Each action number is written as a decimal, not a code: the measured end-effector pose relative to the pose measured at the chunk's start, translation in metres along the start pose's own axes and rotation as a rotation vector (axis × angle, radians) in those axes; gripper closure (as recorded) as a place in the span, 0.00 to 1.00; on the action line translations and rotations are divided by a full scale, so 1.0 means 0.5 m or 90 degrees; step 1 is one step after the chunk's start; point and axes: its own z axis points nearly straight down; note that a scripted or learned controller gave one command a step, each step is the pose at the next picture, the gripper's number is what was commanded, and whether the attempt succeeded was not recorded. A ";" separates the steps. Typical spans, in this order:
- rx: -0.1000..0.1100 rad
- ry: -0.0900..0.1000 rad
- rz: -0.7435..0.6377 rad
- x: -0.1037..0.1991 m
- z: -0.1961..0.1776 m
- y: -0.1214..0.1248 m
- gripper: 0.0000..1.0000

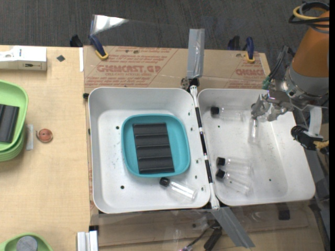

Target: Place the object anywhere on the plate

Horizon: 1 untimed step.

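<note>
A teal plate [181,140] sits in the left bin [104,140] with a black ridged insert [153,147] on it. A clear vial with a black cap [177,189] lies in that bin just off the plate's front edge. In the right bin [282,182], two more black-capped clear vials [234,173] lie near the front left. Another black cap [214,110] rests near the back left. My gripper [263,110] hovers over the back of the right bin. A faint clear vial shape [253,130] shows right below it; I cannot tell whether it is held or lying on the floor.
The raised rims between the two bins [201,140] separate gripper and plate. A cardboard sheet [157,67] lies behind the bins. Green dishes [15,114] and a small box [23,59] sit on the wooden bench to the left.
</note>
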 end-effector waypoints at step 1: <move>0.002 -0.001 -0.001 -0.001 -0.015 0.000 1.00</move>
